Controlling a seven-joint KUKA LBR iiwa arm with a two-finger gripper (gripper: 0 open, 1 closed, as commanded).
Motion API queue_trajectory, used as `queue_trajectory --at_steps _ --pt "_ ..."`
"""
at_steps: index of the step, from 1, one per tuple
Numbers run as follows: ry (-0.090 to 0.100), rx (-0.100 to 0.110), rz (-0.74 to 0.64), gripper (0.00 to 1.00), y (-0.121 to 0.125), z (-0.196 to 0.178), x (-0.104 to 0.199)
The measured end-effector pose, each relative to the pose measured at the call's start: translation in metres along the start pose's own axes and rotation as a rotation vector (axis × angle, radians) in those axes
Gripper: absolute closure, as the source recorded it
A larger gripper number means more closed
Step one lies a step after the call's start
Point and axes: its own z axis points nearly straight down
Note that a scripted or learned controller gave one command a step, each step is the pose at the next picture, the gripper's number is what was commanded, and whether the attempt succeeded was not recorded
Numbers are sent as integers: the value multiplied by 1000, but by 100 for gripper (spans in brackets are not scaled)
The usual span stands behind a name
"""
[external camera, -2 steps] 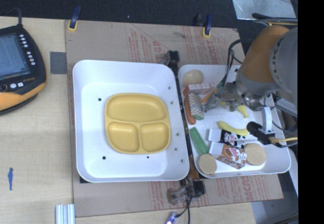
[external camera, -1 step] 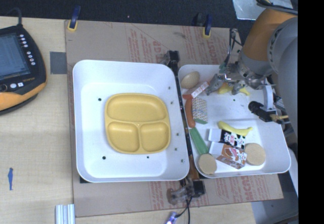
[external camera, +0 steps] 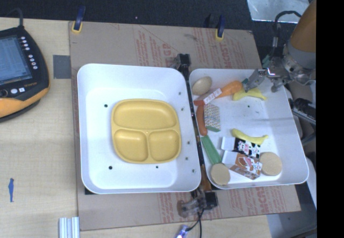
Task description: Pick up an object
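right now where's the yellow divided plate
In the camera view, the yellow divided plate lies in the middle of the left white bin, across the divider from the right bin's toy food.

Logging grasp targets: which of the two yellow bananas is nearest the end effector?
The upper banana, at the right bin's top, right beside the end effector. The other banana lies lower, mid-bin.

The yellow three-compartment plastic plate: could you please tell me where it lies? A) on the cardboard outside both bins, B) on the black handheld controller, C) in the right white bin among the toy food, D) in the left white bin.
D: the yellow three-compartment plastic plate rests flat on the floor of the left white bin, apart from the toy food in the right white bin.
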Motion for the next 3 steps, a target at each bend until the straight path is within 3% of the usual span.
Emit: queue_trajectory --at_steps 1,2,3 --pt "1 5 -2 0 -94 52 37" --pt "7 9 -3 0 -8 52 5" --pt "2 4 -3 0 0 51 73"
